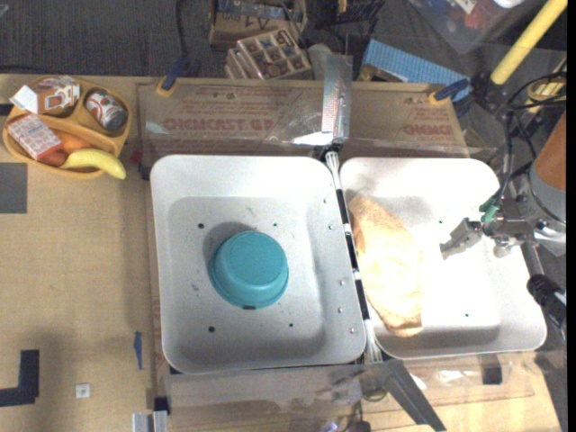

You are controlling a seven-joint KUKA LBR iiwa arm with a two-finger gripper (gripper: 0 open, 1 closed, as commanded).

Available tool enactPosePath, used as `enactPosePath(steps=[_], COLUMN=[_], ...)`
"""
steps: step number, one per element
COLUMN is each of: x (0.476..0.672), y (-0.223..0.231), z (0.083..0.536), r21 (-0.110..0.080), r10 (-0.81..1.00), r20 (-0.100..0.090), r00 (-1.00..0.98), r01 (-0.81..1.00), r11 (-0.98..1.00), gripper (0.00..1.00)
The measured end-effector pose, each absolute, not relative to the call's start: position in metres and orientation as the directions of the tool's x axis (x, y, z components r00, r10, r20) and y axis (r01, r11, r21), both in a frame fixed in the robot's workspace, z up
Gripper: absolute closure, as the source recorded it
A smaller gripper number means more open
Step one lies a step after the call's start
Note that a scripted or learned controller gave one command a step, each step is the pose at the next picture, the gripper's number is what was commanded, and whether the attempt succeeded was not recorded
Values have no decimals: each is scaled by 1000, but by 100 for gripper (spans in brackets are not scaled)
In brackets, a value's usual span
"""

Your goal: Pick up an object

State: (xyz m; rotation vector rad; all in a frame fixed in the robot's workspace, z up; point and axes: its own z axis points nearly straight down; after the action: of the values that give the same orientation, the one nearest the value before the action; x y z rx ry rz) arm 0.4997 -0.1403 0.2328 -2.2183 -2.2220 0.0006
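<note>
A teal bowl (pixel 250 268) lies upside down in the middle of the left bin (pixel 180 196). A pale tan, floppy object (pixel 387 259) stretches along the left side of the right bin (pixel 513 331), against the divider. My gripper (pixel 479 241) hangs over the right half of the right bin, to the right of the tan object and apart from it. Its fingers are spread, with only the white bin floor between them.
A yellow tray (pixel 36 156) with a banana, an orange and small packs sits on the bench at the far left. A cardboard sheet (pixel 243 120) lies behind the bins. Cables and boxes crowd the floor beyond it.
</note>
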Motion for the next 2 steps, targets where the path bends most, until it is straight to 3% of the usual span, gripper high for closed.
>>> enactPosePath(steps=[1,2], x=[576,563], y=[-88,-170], z=[184,202], r21=[2,3], r10=[997,998], r20=[-1,-2], r00=[71,57], r01=[997,998], r11=[-71,-57], gripper=[0,0])
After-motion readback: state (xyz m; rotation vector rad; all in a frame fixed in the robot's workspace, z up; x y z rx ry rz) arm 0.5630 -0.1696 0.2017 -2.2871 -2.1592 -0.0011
